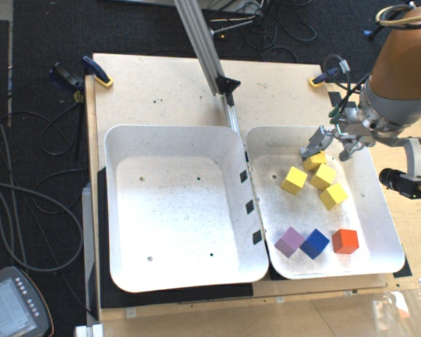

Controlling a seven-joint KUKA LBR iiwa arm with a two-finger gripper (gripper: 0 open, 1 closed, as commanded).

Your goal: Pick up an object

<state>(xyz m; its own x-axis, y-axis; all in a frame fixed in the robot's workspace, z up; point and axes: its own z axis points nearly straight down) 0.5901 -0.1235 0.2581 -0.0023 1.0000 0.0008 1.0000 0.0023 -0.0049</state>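
Note:
My gripper (332, 148) hangs over the back of the right bin (379, 223), open, with nothing between its fingers. Its left finger (314, 144) sits just above a yellow cube (316, 161). Close by lie three more yellow cubes: one (294, 180) to the left, one (323, 176) in the middle and one (333, 196) toward the front. Along the front of the same bin stand a purple cube (289, 241), a blue cube (314, 243) and a red cube (345, 241) in a row.
The left bin (112, 188) adjoins the right one. A slanted metal rail (200, 37) runs down to the seam between the bins. Clamps (91, 72) grip the board's back corners. A black fitting (400, 181) sticks out right of the bin.

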